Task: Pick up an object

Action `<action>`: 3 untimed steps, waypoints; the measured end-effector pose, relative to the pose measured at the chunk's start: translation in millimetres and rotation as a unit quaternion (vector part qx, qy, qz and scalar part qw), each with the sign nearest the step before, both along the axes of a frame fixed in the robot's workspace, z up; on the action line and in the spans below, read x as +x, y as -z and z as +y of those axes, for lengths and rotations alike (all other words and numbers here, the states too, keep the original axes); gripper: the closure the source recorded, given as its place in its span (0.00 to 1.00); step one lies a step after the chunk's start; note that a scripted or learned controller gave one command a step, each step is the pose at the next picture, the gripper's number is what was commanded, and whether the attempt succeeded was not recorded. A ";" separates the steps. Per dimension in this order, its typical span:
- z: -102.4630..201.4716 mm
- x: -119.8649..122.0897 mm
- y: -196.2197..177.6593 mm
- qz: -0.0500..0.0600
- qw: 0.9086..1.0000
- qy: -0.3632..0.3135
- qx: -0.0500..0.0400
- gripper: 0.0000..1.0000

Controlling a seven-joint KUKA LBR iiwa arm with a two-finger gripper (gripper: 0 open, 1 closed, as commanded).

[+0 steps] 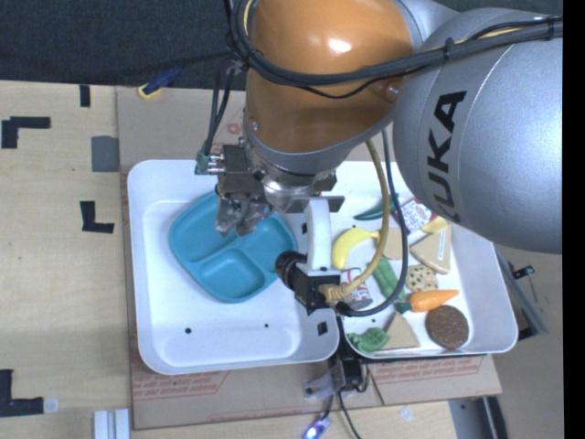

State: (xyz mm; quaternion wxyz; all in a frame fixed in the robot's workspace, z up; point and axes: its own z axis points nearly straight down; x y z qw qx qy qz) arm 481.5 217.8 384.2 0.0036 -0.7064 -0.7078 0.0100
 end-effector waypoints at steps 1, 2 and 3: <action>16.8 2.1 -104.1 -0.014 1.000 -0.001 0.007 1.00; -44.0 2.1 -70.1 -0.007 1.000 0.003 0.003 1.00; 18.9 1.3 -65.6 -0.008 1.000 -0.003 0.004 1.00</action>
